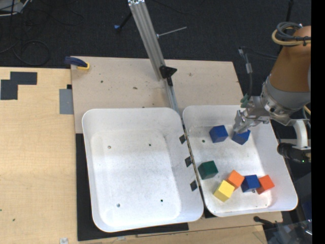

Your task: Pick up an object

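Six small coloured blocks sit in the right-hand shallow white bin (284, 200), and the one I care about is the small blue cube-shaped block (241, 136) in the upper part of that bin, right of centre in the frame. My two-finger gripper (242, 127) sits directly over it, and the fingers look pinched onto its top; the block appears tipped, one corner pointing down toward the bin floor, so I judge it is being held, though the contact is small and partly hidden.

I take it for a rigid, light block, wood or foam, with smooth painted faces: nothing fragile, but it could slide or pivot if gripped near an edge. Flat opposite faces, taken at mid-height, are the place to hold it.

Being a cube, it has no real long axis; what matters is its tilt, diagonal in the frame rather than square to the bin walls.

A second blue cube (219, 133) lies just beside it to the left, apart from it. The other blocks cluster lower in the bin, well apart.
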`<action>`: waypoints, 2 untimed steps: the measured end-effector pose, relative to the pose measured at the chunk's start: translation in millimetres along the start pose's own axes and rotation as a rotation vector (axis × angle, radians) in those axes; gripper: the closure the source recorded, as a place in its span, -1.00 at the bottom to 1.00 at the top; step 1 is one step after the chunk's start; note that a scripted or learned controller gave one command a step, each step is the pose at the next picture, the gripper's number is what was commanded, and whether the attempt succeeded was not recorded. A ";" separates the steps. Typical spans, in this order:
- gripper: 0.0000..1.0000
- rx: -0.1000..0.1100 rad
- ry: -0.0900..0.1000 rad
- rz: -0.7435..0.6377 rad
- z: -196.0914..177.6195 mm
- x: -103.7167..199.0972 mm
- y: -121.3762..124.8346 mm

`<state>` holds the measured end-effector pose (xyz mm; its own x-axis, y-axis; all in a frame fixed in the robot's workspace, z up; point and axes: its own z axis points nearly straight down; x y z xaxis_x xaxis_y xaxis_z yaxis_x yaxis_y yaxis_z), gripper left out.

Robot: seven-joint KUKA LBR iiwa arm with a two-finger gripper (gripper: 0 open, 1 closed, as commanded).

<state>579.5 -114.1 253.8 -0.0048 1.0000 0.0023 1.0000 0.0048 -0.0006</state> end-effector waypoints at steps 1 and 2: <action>1.00 0.001 0.000 -0.001 3.5 61.2 15.9; 1.00 0.001 -0.001 0.002 5.8 104.8 22.0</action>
<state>601.0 -9.2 248.2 -0.0028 1.0000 0.0010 1.0000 0.0028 -0.0011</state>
